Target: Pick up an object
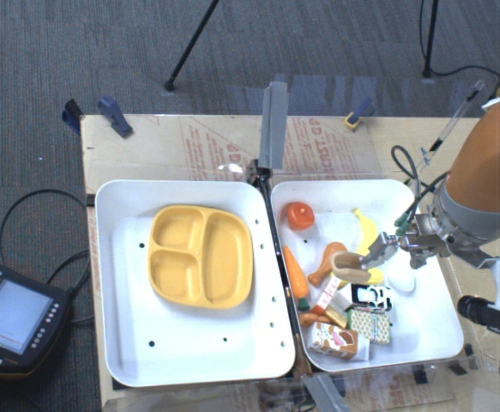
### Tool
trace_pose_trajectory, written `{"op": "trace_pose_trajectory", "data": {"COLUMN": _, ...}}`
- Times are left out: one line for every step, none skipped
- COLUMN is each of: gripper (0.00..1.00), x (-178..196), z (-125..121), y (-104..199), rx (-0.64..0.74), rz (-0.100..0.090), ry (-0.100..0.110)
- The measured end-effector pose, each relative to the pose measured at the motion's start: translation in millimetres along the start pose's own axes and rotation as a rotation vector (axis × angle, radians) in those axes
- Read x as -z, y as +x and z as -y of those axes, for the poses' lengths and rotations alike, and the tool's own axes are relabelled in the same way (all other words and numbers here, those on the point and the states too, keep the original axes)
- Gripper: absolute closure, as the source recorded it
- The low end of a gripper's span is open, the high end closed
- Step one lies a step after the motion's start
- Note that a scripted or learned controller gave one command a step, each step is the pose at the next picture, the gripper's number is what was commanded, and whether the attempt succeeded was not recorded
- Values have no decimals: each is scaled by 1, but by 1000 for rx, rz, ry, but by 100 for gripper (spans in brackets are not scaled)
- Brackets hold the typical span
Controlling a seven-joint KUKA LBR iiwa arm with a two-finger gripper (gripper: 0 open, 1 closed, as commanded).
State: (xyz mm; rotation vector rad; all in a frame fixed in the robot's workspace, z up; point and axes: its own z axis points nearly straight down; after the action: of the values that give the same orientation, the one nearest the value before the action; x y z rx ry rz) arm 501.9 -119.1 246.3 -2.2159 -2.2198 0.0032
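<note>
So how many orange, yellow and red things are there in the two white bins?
Orange: 1, the long orange toy carrot
Yellow: 2, the yellow plastic divided plate and the yellow toy banana
Red: 1, the round red toy tomato
Total: 4

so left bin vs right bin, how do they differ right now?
The left bin holds a single item, a yellow divided plate; the right bin holds a jumble of toy food, including a tomato, carrot and banana. The end effector hangs over the right bin, not the left bin. Both are shallow, white and sit side by side.
</note>
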Motion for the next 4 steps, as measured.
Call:
{"op": "trace_pose_trajectory", "data": {"gripper": 100, "x": 9, "z": 0, "y": 1, "rx": 0, "rz": -2, "ry": 2}}
{"op": "trace_pose_trajectory", "data": {"gripper": 0, "x": 8, "z": 0, "y": 1, "rx": -1, "rz": -2, "ry": 3}}
{"op": "trace_pose_trajectory", "data": {"gripper": 0, "x": -46, "z": -68, "y": 6, "rx": 27, "rz": 1, "ry": 2}}
{"op": "trace_pose_trajectory", "data": {"gripper": 0, "x": -45, "z": -97, "y": 0, "rx": 19, "rz": 1, "ry": -3}}
